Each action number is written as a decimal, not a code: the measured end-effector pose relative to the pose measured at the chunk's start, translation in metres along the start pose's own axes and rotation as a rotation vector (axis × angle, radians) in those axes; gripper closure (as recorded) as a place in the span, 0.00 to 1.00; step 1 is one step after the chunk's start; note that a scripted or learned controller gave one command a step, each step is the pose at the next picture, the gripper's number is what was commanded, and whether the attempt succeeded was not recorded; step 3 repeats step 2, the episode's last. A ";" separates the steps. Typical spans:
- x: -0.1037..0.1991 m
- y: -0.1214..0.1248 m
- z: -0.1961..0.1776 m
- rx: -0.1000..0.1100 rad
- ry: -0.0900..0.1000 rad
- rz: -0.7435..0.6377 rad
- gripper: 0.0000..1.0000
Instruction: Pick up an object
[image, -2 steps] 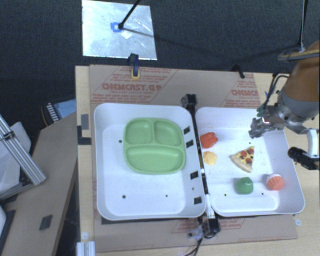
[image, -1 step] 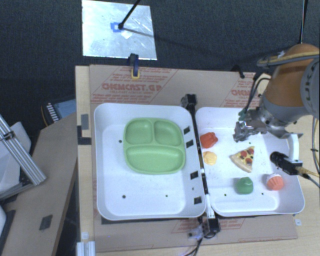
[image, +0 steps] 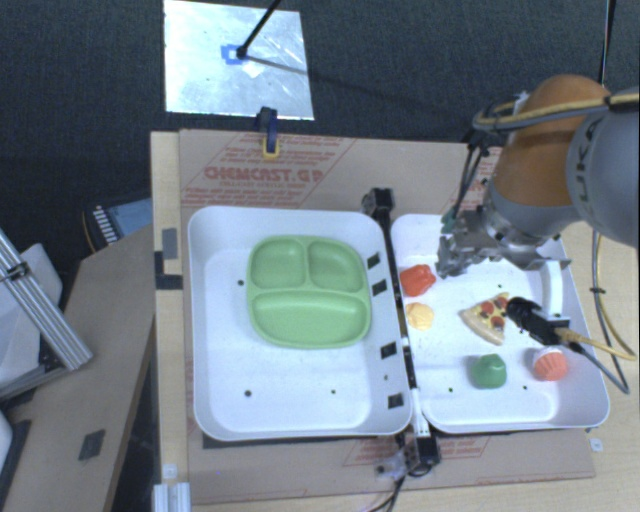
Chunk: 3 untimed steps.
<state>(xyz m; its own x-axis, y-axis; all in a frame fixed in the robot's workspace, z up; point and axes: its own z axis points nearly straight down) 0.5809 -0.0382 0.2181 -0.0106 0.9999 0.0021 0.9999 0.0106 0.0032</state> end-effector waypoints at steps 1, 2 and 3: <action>0.060 -0.009 -0.008 0.001 0.000 -0.001 1.00; 0.114 -0.011 0.003 0.003 0.000 0.001 1.00; 0.114 -0.011 0.003 0.003 0.000 0.001 1.00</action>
